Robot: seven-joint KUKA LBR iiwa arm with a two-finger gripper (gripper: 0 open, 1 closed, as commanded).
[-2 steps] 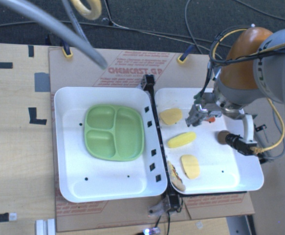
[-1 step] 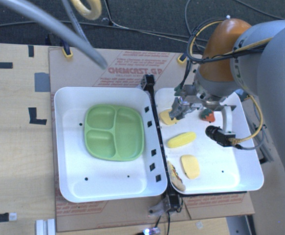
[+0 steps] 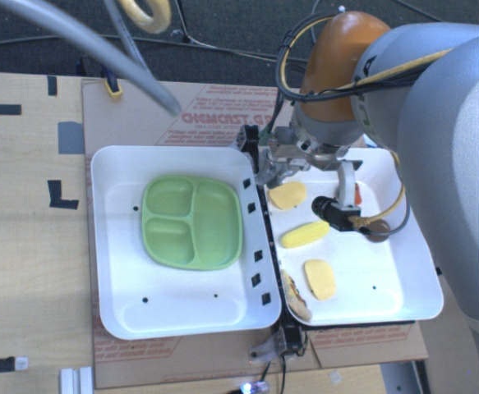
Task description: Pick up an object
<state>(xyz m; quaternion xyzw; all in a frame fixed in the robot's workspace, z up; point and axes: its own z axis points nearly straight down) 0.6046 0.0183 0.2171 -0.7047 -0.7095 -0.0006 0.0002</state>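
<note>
Pincer hangs low at the upper left corner of the right bin, just above a flat, rounded yellow piece. Cannot tell its opening or whether it grips anything. A glossy yellow oblong piece and a yellow oval piece lie nearby. Left bin holds a smooth green divided plate. Desk is pale wood.

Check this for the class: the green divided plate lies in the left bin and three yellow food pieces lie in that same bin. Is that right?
Not quite. The camera view shows the green divided plate in the left bin, but the three yellow food pieces lie in the right bin.
</note>
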